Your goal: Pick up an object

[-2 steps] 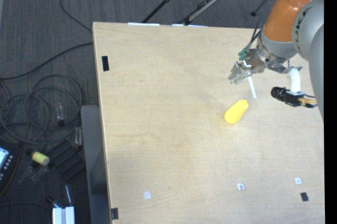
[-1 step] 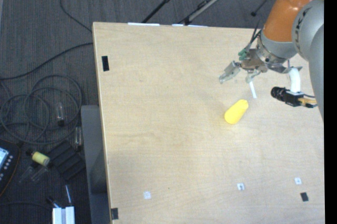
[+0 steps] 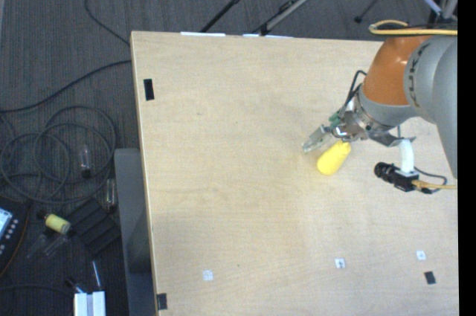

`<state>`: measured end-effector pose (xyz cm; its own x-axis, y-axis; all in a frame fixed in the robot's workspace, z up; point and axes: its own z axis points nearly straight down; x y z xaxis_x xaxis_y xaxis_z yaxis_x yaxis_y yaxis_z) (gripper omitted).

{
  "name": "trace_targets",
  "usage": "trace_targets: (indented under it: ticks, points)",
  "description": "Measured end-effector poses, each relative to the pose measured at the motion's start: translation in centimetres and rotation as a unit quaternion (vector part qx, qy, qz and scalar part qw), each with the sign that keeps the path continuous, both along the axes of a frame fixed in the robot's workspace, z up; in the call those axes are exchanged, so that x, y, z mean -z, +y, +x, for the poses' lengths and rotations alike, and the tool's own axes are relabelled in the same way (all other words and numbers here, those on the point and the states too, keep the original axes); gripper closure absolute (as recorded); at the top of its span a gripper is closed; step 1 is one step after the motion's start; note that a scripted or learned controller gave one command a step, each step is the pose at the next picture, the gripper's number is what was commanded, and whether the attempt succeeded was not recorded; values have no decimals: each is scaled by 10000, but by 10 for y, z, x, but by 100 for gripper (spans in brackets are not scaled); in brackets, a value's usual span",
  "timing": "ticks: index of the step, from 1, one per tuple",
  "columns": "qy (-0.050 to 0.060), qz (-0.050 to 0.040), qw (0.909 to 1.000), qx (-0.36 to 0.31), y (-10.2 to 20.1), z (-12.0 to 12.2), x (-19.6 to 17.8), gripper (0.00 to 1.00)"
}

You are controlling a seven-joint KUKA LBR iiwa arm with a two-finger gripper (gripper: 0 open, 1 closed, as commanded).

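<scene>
A small yellow rounded object [image 3: 332, 157] lies on the pale wooden bench top [image 3: 238, 181], right of the middle. My gripper [image 3: 317, 143] hangs at the end of the grey and orange arm that comes in from the right, pointing down and left. Its tip sits right at the upper left edge of the yellow object, touching or nearly touching it. The object looks to be beside and below the gripper rather than clearly within it.
Wide bare board spreads left of and below the gripper. A black tape mark [image 3: 149, 89] sits near the board's left edge, with small markers [image 3: 340, 262] near the front. Cables [image 3: 59, 151] and clutter lie on the floor to the left.
</scene>
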<state>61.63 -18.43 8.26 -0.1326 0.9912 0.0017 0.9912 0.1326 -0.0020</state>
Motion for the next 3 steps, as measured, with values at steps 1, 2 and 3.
trace_targets:
  ticks: [1,2,3]
  points:
    - [-6,-15,9934,1146,-39,7,-9,0]
    - [5,-8,9920,1258,-26,-30,0,0]
    - [7,8,9921,1258,-25,-30,-8,100]
